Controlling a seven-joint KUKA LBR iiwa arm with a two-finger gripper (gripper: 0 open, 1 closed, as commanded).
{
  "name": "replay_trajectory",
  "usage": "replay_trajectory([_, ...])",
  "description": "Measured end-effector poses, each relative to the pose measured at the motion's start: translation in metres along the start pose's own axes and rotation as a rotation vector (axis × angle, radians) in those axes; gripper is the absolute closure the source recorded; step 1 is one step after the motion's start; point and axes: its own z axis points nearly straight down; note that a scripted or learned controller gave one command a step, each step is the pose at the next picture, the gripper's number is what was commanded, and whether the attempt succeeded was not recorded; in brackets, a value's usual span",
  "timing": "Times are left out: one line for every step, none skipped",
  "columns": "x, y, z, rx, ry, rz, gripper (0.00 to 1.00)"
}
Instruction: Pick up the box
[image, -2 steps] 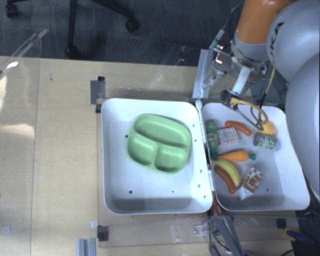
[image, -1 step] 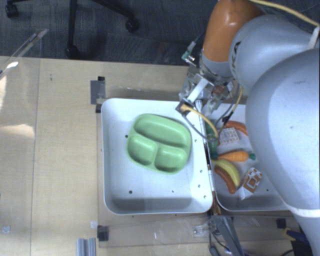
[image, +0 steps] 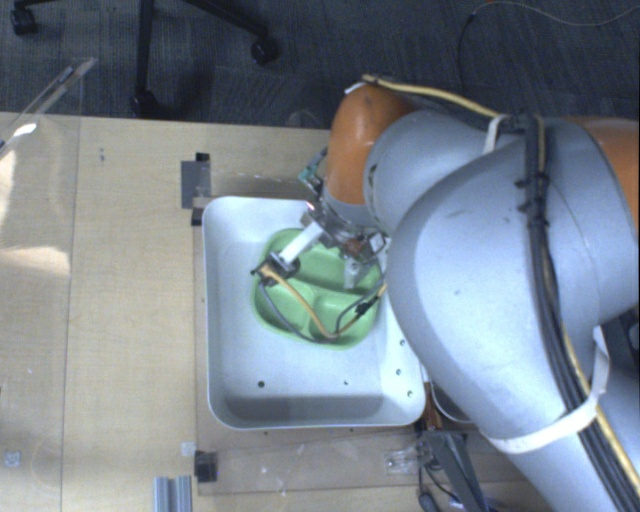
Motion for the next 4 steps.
replay_trajectory([-0.033, 0.037, -0.087, 0.001, -0.004, 0.348, 0.0])
replay_trajectory([-0.032, 0.037, -0.098, 0.0, 0.001, 0.347, 1.0])
replay_trajectory([-0.058, -0.046, -0.078, 0.003, -0.009, 0.254, 1.0])
replay_trajectory([-0.058, -0.046, -0.078, 0.003, -0.009, 0.254, 0.0])
